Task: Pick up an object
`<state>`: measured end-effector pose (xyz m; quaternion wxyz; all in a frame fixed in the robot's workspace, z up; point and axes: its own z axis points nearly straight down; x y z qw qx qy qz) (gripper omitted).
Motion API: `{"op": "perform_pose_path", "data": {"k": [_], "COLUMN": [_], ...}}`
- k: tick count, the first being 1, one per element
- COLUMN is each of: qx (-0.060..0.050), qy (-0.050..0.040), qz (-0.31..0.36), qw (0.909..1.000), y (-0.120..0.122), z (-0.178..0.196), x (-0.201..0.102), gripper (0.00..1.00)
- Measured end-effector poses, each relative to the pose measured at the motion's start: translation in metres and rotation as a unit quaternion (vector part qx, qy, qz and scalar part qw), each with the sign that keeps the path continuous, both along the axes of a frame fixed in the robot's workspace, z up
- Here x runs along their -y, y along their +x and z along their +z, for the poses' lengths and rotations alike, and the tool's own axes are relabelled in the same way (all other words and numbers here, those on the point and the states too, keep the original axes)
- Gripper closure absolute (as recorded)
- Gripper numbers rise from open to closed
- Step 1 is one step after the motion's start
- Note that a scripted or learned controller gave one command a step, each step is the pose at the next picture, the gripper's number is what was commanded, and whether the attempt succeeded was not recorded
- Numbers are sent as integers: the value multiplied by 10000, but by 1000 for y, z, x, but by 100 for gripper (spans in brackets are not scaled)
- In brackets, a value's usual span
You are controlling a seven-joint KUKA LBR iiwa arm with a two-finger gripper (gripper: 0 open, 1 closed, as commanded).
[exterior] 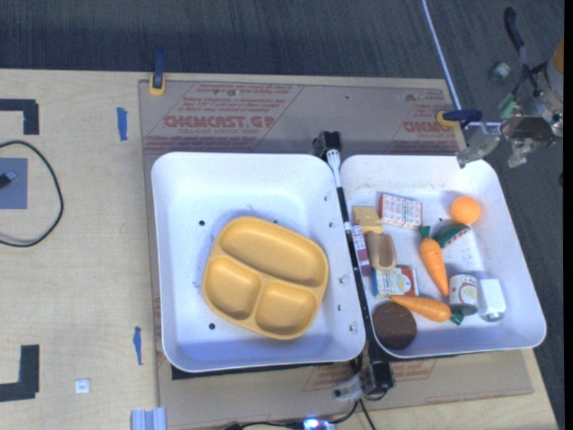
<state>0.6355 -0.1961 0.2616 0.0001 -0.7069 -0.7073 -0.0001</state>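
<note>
On the pale wooden bench [72,330], the left shallow white plastic bin [179,186] holds a yellow three-compartment plastic tray [264,276] lying flat near its middle. The right white plastic bin [506,240] beside it carries a jumble of toy food: a small red-and-white printed box [400,210], a round orange ball [465,210], two orange plastic carrots [433,265], a brown round disc [394,325] at the near edge and a small white can [491,298]. The metal two-finger gripper [488,150] hangs over that bin's far right corner, above the objects and apart from them; whether its fingers are released or clenched cannot be told.
</note>
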Motion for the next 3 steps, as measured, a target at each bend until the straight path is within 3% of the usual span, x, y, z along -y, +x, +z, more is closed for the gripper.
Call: {"op": "perform_pose_path", "data": {"k": [1,2,3], "qx": [22,30,0], "qy": [29,-3,4], "qz": [23,21,5], "qw": [10000,10000,10000], "y": [-15,-15,-55], "z": [-160,-151,-68], "x": [21,24,-27], "gripper": [0,100,100]}}
